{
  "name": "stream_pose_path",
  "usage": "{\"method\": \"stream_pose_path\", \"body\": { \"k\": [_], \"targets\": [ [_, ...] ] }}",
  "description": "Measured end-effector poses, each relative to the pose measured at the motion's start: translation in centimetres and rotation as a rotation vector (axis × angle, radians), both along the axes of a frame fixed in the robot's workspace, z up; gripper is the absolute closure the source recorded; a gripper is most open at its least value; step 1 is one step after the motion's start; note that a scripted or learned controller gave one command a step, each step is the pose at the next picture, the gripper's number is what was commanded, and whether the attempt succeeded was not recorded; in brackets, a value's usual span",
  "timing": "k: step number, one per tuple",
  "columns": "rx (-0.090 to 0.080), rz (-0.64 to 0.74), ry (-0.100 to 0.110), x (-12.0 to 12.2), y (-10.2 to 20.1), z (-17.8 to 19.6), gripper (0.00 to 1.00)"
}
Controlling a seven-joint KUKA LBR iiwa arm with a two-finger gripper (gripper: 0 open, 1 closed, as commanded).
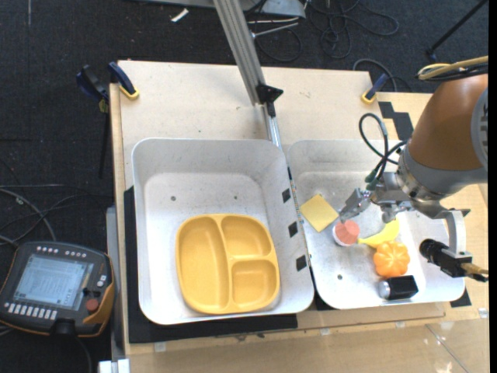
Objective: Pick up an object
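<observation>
Jaws, state unclear, low beside pink cup in right bin; nothing visibly lifted, pick pending.

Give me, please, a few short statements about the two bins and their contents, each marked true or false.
1. The yellow tray lies in the left bin. True.
2. The orange fruit sits on the tray. False: it lies in the right bin.
3. The gripper hovers over the right bin. True.
4. The yellow square lies outside both bins. False: it is in the right bin, near its left wall.
5. A small black thing lies below the orange fruit in the picture. True.
</observation>
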State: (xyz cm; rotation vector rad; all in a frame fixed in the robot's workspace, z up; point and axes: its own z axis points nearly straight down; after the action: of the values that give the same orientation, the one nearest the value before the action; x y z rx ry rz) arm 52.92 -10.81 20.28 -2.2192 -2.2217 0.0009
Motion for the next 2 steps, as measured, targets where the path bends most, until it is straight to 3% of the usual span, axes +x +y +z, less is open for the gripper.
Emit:
{"method": "stream_pose_path", "body": {
  "k": [1,2],
  "targets": [
    [0.0,0.0,0.0,0.0,0.0,0.0,0.0],
    [0.0,-0.001,0.004,0.1,0.3,-4.3,0.0]
  ]
}}
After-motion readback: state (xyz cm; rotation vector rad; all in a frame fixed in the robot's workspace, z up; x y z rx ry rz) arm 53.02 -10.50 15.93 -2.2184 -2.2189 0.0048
